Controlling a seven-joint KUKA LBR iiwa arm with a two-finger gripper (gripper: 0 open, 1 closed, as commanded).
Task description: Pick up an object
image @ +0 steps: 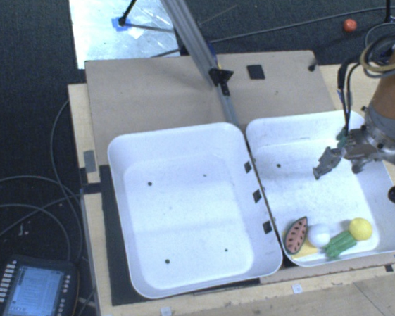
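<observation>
Several small toys lie along the front edge of the right bin (302, 142): a watermelon slice (296, 234), a white ball (320, 235), a green object (340, 243) and a yellow lemon (360, 228). A flat yellow piece (304, 250) peeks out under the slice and the ball. My gripper (329, 163) hangs over the middle of the right bin, well behind the toys and apart from them. It points left, and the arm's grey wrist (393, 131) comes in from the right.
The left bin (182, 205) stands beside the right one, with black clips (257, 195) on the shared rim. A grey pole (195, 41) slants up from the board behind the bins. Cables run on the dark floor, and a teach pendant (32, 289) lies at the lower left.
</observation>
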